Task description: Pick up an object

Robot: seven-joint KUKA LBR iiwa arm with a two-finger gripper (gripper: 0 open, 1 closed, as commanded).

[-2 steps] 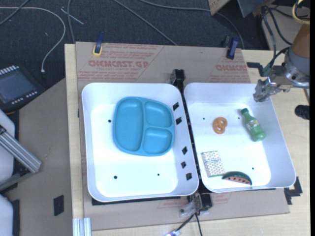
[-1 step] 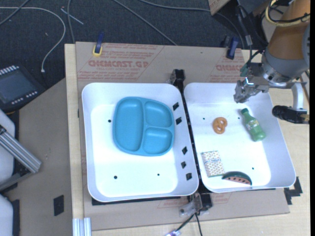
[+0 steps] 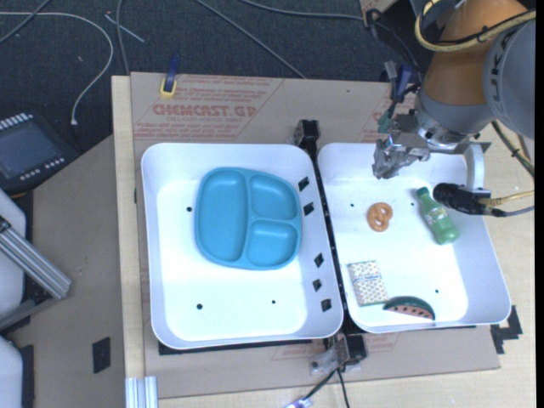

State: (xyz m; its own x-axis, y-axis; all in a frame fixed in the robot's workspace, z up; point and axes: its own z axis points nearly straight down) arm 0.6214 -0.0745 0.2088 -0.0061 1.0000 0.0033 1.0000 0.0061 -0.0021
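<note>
Right bin (image 3: 476, 304): your gripper (image 3: 388, 165) hangs over its far left part; whether it's clenched or released, you cannot tell. Green bottle (image 3: 437, 218) lies flat right of it, long axis running far-to-near, cap end pointing far. Close across its narrow width, not along it. Pretzel (image 3: 380, 216) sits nearer the gripper, no clear axis

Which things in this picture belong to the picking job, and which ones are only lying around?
Job:
two-finger gripper
small brown pretzel
green plastic bottle
patterned square packet
watermelon slice toy
right white bin

Lying about:
blue divided plastic plate in the left white bin
cables on the floor
</note>
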